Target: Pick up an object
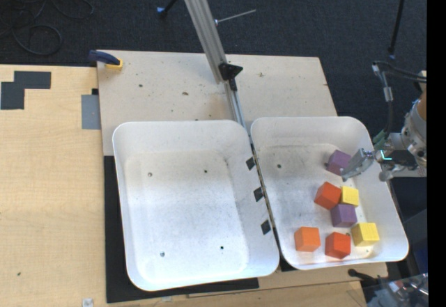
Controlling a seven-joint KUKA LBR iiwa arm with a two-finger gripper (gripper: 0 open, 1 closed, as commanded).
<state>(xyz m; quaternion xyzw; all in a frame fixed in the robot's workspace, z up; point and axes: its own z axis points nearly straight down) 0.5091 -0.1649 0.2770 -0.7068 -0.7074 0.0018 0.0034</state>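
Note:
Several small blocks lie in the right bin (293,138): a purple block (339,160) at the upper right, an orange-red block (327,195) with a yellow block (350,195) beside it, and a second purple block (343,214) below them. Along the near side are an orange block (306,239), a red block (338,244) and another yellow block (365,233). My gripper (369,168) hangs over the bin's right rim, just right of the upper purple block. It is open, with nothing between its fingers.
The left bin (181,152) sits beside the right one, joined by a divider with black clips (256,194). A slanted aluminium post (205,27) rises behind the bins. A blue and yellow clamp (106,59) sits at the bench's far left corner.

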